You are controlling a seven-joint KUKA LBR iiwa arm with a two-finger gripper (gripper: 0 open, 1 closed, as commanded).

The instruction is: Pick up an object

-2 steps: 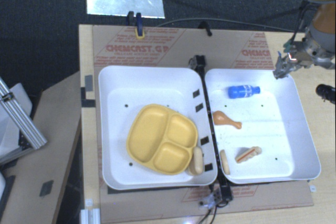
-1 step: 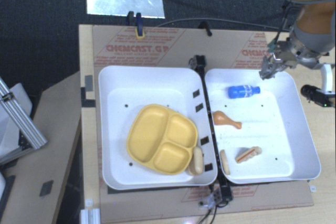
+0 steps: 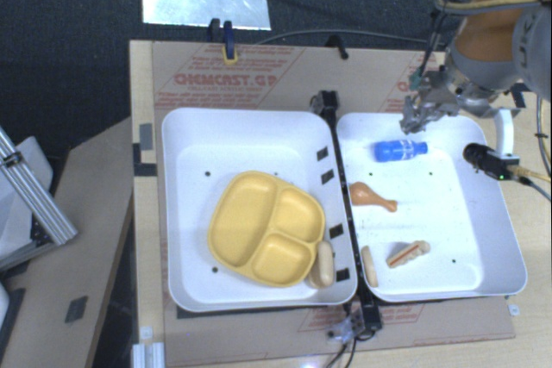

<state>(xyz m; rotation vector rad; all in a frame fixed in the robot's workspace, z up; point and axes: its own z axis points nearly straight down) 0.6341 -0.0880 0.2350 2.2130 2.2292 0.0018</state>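
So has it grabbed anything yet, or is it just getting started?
Nothing is picked up yet. The blue bottle, drumstick and hot dog all lie on the floor of the right bin. The gripper hangs over that bin's far edge, near the bottle. Lowering, gripping and lifting remain.

Probably a lab: clamped bench (image 3: 259, 73), white bins (image 3: 185, 185)

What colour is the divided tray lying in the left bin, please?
Yellow; the camera view shows the divided tray clearly.

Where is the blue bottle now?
The blue bottle lies in the right bin, near its far edge, just below the gripper.
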